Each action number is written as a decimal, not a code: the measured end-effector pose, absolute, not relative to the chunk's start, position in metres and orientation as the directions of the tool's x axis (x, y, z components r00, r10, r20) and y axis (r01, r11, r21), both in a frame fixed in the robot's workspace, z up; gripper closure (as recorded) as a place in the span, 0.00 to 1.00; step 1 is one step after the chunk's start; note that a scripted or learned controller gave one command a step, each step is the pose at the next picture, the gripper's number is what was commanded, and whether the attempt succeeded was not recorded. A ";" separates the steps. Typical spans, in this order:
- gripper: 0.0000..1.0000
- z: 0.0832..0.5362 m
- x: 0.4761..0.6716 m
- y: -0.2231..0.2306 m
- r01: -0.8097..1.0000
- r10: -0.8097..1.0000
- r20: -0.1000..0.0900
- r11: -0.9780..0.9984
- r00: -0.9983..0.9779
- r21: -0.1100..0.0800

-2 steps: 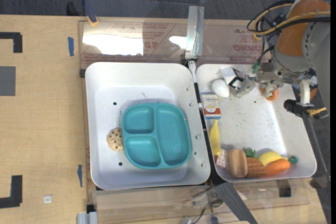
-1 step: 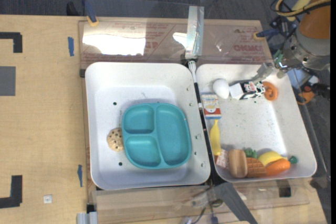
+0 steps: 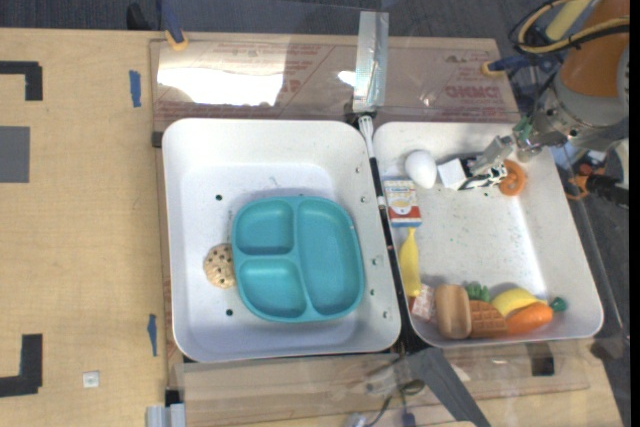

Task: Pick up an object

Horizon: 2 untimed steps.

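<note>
Camera view, my one angle on the rig, looked down on the worktop (image 3: 80,215) and its two white bins. The left bin (image 3: 190,155) held a teal divided plate (image 3: 297,258) with a speckled cookie (image 3: 219,265) touching its left edge. The right bin (image 3: 575,255) carried the rest: a white egg (image 3: 420,167) near the top, a small carton (image 3: 401,198) just below it against the divider, a yellow banana (image 3: 409,262) under that, and along the bottom edge a bread roll (image 3: 453,310), a waffle-like piece (image 3: 485,319), a lemon (image 3: 512,299) and an orange carrot (image 3: 532,317) crowded together.

My arm (image 3: 590,75) came in from the right, and the hand (image 3: 487,170) sat low in the upper part of the right bin, just right of the egg. A small orange ring-shaped thing (image 3: 514,179) lay right beside it. I could not tell whether the hand was open or closed, since the parts blurred into the white floor of the bin.

As I judged it, the pick was not yet done: nothing was visibly lifted, and every item looked to be resting in its bin. The grasp and the lift were both left.
</note>
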<state>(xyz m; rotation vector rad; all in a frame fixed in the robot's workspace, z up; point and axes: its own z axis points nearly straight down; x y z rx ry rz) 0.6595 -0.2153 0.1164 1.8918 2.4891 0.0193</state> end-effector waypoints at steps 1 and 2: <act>0.00 0.090 0.602 -0.206 0.981 0.981 0.000 0.192 -0.192 0.012; 0.00 0.086 0.630 -0.186 0.984 0.984 -0.002 0.180 -0.180 0.005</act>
